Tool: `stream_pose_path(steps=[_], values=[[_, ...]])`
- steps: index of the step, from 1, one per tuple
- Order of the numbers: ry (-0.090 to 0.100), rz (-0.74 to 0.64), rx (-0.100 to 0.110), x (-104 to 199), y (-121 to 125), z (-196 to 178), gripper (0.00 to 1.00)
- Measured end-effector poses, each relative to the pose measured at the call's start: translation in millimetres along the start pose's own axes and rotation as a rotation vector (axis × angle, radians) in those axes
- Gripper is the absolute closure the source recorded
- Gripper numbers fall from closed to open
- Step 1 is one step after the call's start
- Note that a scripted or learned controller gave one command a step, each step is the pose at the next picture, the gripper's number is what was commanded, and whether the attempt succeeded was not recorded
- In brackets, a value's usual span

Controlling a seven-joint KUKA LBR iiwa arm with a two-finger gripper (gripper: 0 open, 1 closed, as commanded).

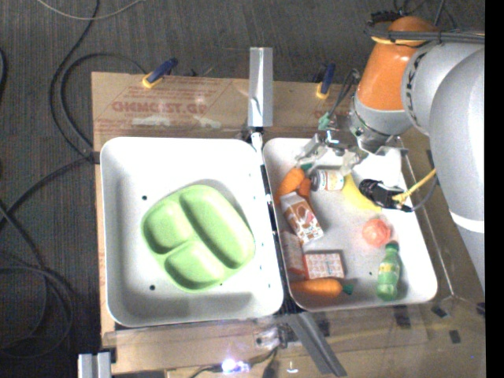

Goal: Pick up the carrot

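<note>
Spotting carrot point(319, 287) lying against bin point(354, 239) wall, well apart from pincer point(329, 143), past carton point(302, 217) and box point(324, 264). Hovering over opposite corner, beside bottle point(331, 181); unable to tell whether open or closed. Risking grabbing nearby orange lump point(293, 181) instead, or scraping wall. Finding scant room: box crowding carrot.

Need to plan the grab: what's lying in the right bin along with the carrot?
In the right bin: the carrot at the near edge, cartons, a green bottle, a red item and more under the pincer, which covers the far corner.
</note>
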State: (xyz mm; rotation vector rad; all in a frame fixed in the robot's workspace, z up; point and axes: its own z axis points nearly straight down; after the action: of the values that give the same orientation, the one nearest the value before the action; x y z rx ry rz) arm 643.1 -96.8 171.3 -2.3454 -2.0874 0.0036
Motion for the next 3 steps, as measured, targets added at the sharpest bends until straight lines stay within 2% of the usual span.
stream_pose_path(steps=[1,2,3], values=[[-0.005,-0.037,-0.014,-1,29,81,0.0],[-0.008,-0.038,-0.016,-3,30,70,1.0],[0.001,0.19,0.002,47,-78,-11,1.0]])
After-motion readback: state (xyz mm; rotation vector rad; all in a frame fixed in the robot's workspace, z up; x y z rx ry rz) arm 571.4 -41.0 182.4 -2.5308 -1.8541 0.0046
